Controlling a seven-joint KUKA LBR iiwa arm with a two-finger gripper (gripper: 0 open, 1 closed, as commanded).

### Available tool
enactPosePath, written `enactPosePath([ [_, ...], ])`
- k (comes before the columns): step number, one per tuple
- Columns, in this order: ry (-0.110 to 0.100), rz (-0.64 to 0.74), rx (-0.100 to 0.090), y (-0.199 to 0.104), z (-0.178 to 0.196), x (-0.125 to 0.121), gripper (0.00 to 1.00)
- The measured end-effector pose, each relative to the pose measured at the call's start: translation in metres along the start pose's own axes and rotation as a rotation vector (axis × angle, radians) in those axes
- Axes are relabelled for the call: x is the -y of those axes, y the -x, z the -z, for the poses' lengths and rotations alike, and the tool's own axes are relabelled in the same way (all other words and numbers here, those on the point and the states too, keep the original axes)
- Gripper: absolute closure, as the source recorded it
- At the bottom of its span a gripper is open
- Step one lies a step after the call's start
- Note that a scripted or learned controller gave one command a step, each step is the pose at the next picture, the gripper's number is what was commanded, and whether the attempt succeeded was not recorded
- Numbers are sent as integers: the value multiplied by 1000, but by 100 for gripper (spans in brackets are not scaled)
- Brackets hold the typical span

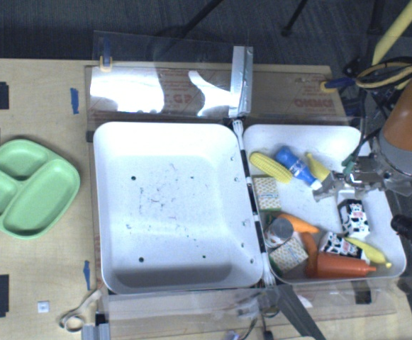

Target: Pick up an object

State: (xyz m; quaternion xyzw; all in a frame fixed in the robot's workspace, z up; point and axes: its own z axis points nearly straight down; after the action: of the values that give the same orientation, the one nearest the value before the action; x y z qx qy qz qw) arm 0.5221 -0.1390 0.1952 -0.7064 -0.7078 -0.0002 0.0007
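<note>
The gripper (pixel 327 188) hangs over the right bin (pixel 347 137), reaching in from the right side, with the orange band of the arm (pixel 408 122) above it. I cannot tell if its fingers are open or closed, and I see no object between them.

The things to pick all lie in this right bin, crowded together. Just left of the gripper is a blue bottle (pixel 294 166), and beside it a corn cob (pixel 270 167) and a small yellow piece (pixel 317 167). Below the gripper stands a black-and-white cow-pattern carton (pixel 355 218). Near the front wall lie a long orange carrot (pixel 340 265), a banana (pixel 367 250) and a second cow-pattern carton (pixel 337 245). Along the left wall are a patterned box (pixel 266 192), a grey can (pixel 281 229) and a round patterned tin (pixel 287 256), touching each other.

The left bin (pixel 113 147) shows only faint marks on its bottom. A green divided plate (pixel 25 186) sits on the bench, well apart to the left.
</note>
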Motion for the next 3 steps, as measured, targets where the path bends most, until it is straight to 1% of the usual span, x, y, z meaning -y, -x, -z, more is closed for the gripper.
enactPosePath([
  [1,0,-33,0,54,-29,0,0],
  [2,6,-39,-10,70,-99,-13,0],
  [3,7,-44,-3,74,-90,-12,100],
])
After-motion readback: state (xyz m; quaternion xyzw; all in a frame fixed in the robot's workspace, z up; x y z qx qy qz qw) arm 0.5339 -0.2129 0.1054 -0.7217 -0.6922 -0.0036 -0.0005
